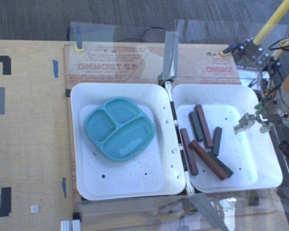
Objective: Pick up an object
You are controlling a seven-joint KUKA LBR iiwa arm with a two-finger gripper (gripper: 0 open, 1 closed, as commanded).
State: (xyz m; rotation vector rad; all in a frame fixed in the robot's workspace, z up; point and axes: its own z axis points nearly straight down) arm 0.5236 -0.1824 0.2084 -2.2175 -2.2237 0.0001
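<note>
Several slim sticks lie in the right bin (260,170). A brown stick (203,125) and a dark grey stick (196,126) lie side by side near the middle. A short dark stick (216,141) lies to their right. A long brown stick (188,151) runs along the bin's left wall. Another brown stick (208,159) lies slantwise across a dark green stick (222,166). My gripper (248,123) hangs over the right part of this bin, right of the sticks and apart from them, with nothing seen in it.
The left bin (120,179) holds a teal divided plate (119,128). A ridge (172,129) divides the two bins. Cables and a yellow rod (274,16) crowd the far right. A cardboard sheet (115,64) lies behind the bins.
</note>
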